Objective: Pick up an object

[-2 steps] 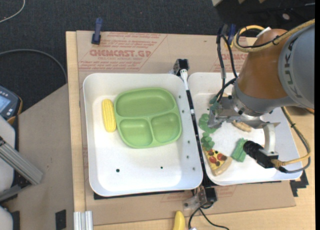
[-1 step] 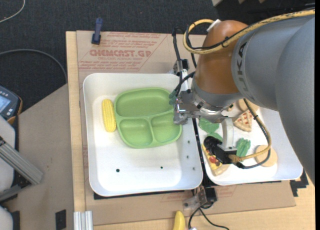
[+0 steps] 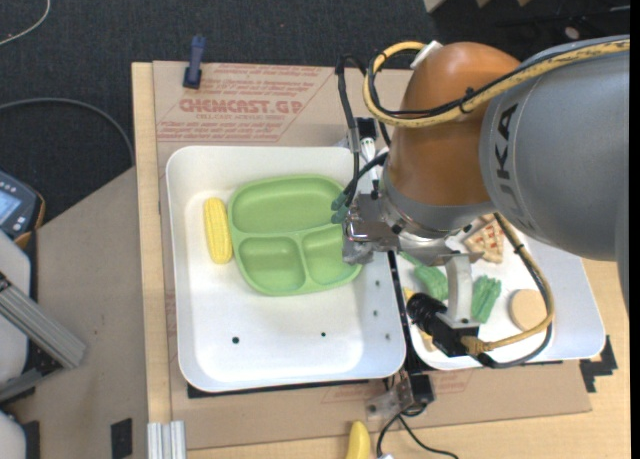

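Green plastic catches my eye first: a divided tray lies in the left bin, with a yellow corn cob just beside its left edge. From my seat the gripper sits at the tray's right rim, near the wall between the bins, but the orange wrist band covers it and I cannot tell its state. Under the arm, the right bin holds green bean-like pieces, a tan round item and a pizza slice.
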Motion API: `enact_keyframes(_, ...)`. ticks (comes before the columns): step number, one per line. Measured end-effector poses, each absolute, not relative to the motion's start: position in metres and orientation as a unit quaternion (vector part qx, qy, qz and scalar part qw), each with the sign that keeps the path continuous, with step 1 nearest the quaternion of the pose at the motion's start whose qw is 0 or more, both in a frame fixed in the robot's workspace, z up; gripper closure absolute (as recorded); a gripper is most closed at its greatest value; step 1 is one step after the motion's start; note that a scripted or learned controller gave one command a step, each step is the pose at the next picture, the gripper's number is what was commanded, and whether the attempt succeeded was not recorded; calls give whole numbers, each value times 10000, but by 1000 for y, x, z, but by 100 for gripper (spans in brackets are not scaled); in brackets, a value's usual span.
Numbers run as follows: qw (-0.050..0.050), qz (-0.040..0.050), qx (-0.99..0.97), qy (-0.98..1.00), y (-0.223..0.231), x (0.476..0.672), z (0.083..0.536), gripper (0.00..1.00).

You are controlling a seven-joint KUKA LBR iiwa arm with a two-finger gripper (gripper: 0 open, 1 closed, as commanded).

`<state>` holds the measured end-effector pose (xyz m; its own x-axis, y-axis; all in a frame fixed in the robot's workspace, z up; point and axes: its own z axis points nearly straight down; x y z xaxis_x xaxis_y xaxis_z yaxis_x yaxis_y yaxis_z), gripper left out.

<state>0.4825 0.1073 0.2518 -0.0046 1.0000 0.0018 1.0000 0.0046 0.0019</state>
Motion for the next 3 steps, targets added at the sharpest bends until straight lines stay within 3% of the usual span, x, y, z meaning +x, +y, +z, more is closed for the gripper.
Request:
enact_keyframes(1, 34, 60, 7059, 7083, 109, 480, 371, 100)
enact_keyframes(2, -28, -44, 7094, 7048, 55, 478, 265, 100)
enact_keyframes(3, 12, 18, 7076, 7066, 54, 551, 191, 100)
